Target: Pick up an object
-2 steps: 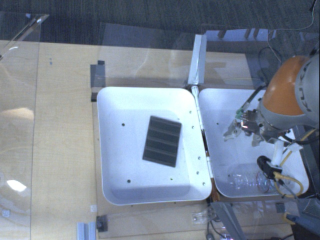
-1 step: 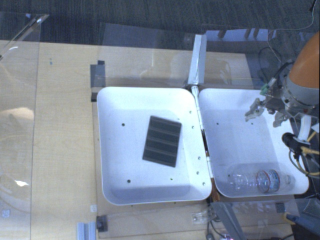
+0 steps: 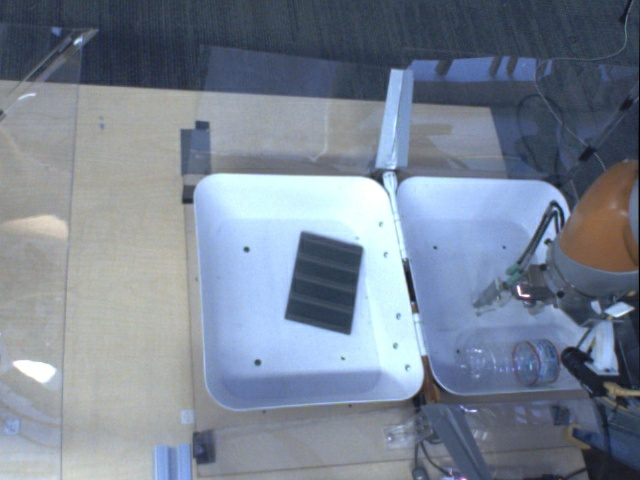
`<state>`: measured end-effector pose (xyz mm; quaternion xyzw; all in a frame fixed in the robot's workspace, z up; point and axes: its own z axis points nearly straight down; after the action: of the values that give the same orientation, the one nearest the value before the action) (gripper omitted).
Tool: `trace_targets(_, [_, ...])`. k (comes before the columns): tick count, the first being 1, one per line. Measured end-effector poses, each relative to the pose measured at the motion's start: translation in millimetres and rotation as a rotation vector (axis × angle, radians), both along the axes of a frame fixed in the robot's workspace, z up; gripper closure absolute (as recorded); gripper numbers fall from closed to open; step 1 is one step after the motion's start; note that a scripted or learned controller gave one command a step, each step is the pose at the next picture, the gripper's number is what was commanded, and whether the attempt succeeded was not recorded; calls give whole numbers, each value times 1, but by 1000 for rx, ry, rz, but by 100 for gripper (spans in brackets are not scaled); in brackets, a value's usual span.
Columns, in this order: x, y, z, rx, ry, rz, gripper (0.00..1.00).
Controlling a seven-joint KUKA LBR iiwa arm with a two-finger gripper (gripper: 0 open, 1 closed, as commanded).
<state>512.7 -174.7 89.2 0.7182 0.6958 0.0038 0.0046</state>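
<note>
A clear plastic bottle (image 3: pixel 508 359) lies on its side near the front edge of the right bin (image 3: pixel 450 228). A dark grey ribbed rectangular block (image 3: pixel 324 282) lies flat in the middle of the left bin (image 3: pixel 230 228). My gripper (image 3: pixel 492 295) hangs over the right bin, just above and behind the bottle, at the end of the arm with its orange band (image 3: pixel 605 223). Nothing shows between its tips.
A raised metal divider (image 3: pixel 394 128) stands behind the seam between the two bins. Cables and dark hardware (image 3: pixel 600 368) crowd the right bin's right side. Wooden bench top (image 3: pixel 100 268) stretches to the left of the bins.
</note>
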Motion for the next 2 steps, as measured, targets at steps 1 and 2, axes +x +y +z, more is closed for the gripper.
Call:
trace_targets(1, [42, 93, 0, 3, -3, -22, 0])
trace_targets(2, [86, 39, 27, 0, 4, 56, 0])
